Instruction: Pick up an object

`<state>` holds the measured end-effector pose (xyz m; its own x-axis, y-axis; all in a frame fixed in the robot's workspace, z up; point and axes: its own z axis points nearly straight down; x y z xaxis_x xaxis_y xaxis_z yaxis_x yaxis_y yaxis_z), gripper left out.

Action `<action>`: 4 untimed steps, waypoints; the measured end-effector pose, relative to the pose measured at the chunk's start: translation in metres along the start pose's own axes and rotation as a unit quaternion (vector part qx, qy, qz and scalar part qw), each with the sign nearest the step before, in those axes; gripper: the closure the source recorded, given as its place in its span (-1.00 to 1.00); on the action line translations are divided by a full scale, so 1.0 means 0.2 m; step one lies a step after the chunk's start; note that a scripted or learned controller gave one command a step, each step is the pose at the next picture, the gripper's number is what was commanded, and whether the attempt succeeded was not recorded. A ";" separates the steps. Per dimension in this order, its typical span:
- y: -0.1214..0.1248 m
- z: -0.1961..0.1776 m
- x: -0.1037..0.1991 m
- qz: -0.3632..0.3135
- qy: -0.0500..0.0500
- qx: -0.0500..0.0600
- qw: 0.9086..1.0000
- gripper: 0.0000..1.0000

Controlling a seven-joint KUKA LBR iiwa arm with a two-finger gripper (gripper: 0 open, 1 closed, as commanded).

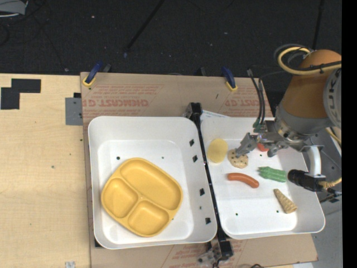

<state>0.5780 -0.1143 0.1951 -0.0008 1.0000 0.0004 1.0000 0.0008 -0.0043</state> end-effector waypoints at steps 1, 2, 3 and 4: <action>-0.05 0.28 0.00 0.000 0.000 0.001 1.000 -1.00; -0.06 0.55 0.01 0.000 0.000 0.000 1.000 -1.00; -0.05 0.48 0.00 0.001 0.000 -0.002 1.000 1.00; -0.08 0.24 0.04 0.000 0.000 -0.004 1.000 1.00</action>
<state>0.5615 -0.1073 0.1477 0.0000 1.0000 -0.0003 1.0000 0.0000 0.0033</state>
